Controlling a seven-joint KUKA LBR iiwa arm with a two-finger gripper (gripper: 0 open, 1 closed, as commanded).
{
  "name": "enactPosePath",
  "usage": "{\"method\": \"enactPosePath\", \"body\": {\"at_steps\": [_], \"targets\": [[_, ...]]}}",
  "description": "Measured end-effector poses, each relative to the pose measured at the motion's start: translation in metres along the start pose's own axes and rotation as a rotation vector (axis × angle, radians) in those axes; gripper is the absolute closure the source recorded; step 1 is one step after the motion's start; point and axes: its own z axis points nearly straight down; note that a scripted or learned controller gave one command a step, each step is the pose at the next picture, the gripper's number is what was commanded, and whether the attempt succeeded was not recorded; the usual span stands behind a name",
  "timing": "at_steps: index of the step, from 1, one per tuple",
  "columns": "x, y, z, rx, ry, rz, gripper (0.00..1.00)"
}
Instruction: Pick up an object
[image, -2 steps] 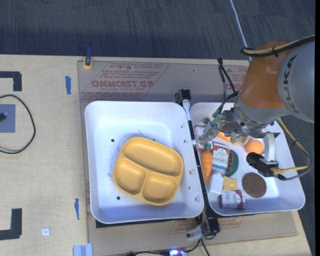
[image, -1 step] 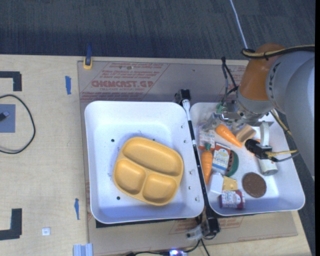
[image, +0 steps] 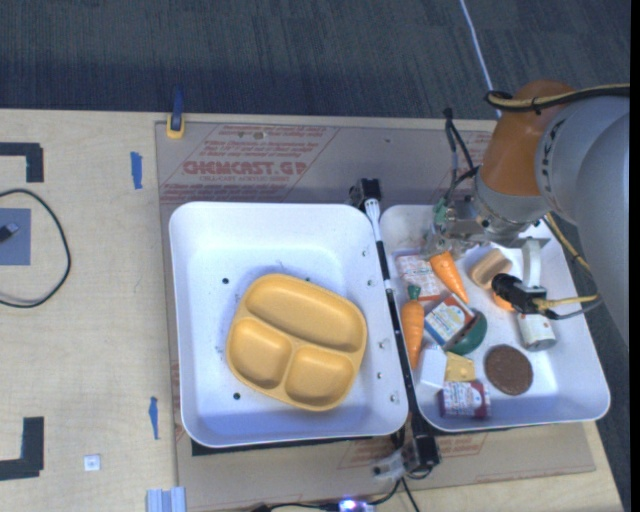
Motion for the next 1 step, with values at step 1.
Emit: {"method": "enactPosePath", "body": {"at_steps": [1], "targets": [[0.0873, -0.0620, -0.0988, 0.020, 0.004, -0.001, 1.00]]}}
